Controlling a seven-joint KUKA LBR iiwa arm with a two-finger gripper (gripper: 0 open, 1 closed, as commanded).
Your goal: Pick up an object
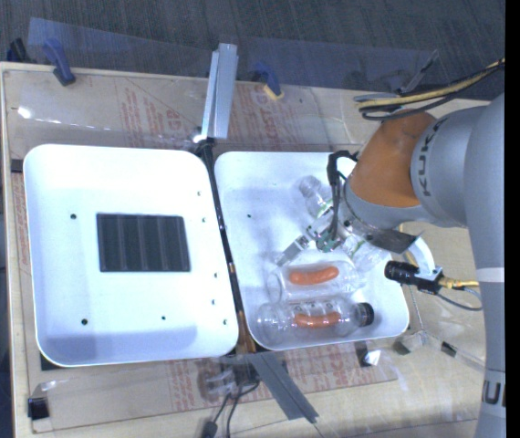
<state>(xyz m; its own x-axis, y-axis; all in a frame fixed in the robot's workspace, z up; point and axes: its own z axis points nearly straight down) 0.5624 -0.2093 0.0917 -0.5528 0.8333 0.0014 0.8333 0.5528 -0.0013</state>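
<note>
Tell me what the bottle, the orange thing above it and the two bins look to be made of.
Bottle: clear plastic by the look, see-through with glints; glass is possible. Orange thing: smooth and slightly glossy, perhaps plastic or rubber, apparently in clear wrapping. Bins: white, smooth moulded plastic, with rounded corners and a soft sheen.

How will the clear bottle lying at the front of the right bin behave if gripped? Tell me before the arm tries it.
The clear bottle lies on its side, so it probably rolls if nudged. Its see-through wall looks like thin plastic: likely light, smooth and slippery. It lies close to the orange piece, which a push may shift.
</note>
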